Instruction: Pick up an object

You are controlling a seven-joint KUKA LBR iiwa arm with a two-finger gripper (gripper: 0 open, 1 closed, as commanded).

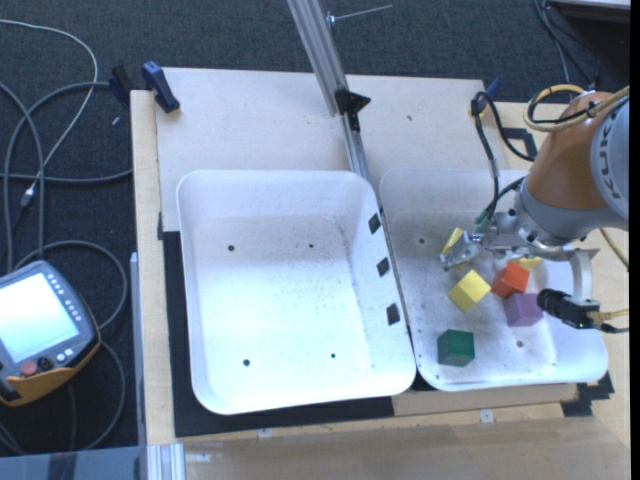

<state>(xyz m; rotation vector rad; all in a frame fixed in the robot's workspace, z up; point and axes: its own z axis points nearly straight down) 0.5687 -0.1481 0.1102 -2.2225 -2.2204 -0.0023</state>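
My gripper [458,255] is low inside the right bin [420,198], near its left-centre, at the end of the grey and orange arm [565,183]. A small yellow piece [453,238] sits right against the gripper's upper side; whether it is held is unclear. Just below the gripper lies a yellow cube [469,290]. An orange block [512,278] and a purple block [522,309] lie to its right, partly under the wrist. A green cube [456,348] rests apart near the bin's front edge.
The left bin [200,268] stands alongside, with a slanted metal rail [318,43] rising behind the divide. A black cable [490,158] hangs over the right bin's back. A teach pendant [40,333] lies on the floor at the left.
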